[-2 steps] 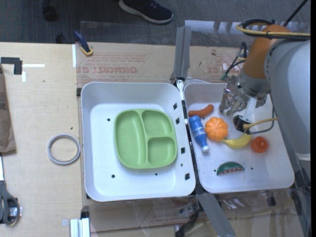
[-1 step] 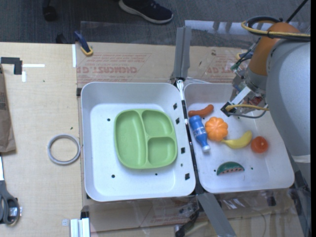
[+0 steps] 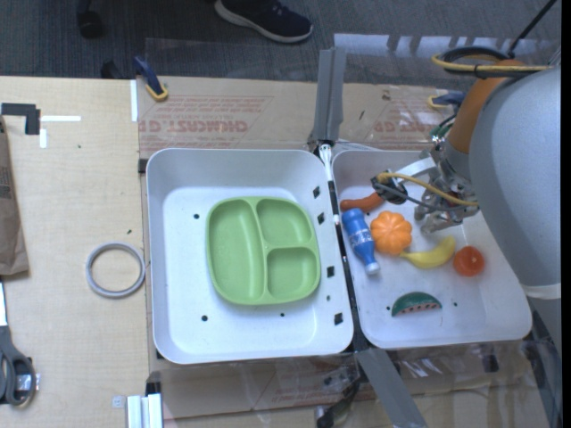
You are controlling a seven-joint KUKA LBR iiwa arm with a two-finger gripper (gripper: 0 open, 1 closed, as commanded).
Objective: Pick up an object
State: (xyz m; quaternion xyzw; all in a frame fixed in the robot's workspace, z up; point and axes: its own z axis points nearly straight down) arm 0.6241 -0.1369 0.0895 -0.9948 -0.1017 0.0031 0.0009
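Observation:
The right bin (image 3: 500, 324) holds several toy foods: a blue bottle (image 3: 359, 238), an orange pumpkin (image 3: 392, 230), a yellow banana (image 3: 430, 255), a red tomato (image 3: 468, 260), a watermelon slice (image 3: 416, 305) and an orange-red piece (image 3: 361, 201) at the back. My gripper (image 3: 437, 210) hangs over the back of this bin, just right of the pumpkin and above the banana. The view does not show any object between its fingers. A green divided plate (image 3: 264, 250) lies in the left bin (image 3: 169, 310).
The grey arm fills the right side over the right bin's far edge. A roll of tape (image 3: 116, 268) lies on the wooden bench to the left. Scissors (image 3: 12, 377) sit at the lower left corner. Cardboard lies behind the bins.

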